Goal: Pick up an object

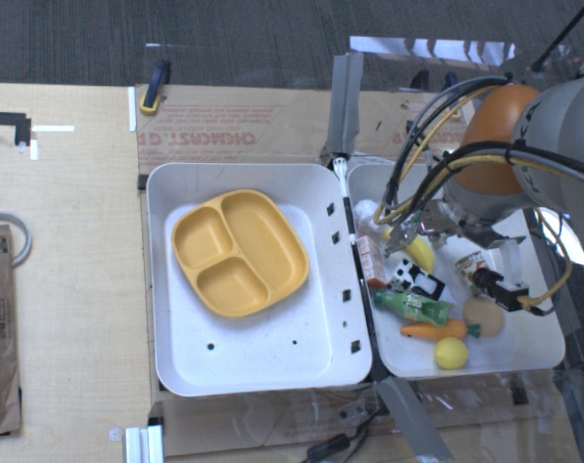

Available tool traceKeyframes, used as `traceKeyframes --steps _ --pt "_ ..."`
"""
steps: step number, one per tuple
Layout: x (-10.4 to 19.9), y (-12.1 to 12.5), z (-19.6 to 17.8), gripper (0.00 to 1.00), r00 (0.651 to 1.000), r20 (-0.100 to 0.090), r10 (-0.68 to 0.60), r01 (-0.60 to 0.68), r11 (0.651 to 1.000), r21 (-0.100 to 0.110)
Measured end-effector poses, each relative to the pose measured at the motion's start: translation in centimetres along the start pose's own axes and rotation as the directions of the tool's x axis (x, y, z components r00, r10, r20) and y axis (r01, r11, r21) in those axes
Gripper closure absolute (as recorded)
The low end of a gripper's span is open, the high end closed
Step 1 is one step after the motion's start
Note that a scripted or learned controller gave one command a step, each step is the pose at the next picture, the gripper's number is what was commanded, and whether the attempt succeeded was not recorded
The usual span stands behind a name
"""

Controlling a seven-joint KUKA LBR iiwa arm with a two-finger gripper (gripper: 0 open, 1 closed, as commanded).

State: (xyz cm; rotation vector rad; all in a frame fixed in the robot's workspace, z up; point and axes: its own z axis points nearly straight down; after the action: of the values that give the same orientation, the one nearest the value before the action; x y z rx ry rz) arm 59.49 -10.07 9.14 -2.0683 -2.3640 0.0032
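Camera view shows the end effector (436,231) low over the right bin (547,350) clutter near a banana (421,253), presumably hunting a grasp; its opening I cannot tell.

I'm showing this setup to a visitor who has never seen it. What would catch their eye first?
Probably the yellow divided plate, lying alone in the left bin. Next, the grey arm with its orange band, reaching from the right over the right bin. Beneath it lies a cluster of small items, among them a green tube, a carrot and a lemon.
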Motion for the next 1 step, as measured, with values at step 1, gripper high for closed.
traceKeyframes --steps 1 --pt "-0.18 0.00 -0.92 1.00 1.000 0.002 0.003 -0.003 1.000 -0.001"
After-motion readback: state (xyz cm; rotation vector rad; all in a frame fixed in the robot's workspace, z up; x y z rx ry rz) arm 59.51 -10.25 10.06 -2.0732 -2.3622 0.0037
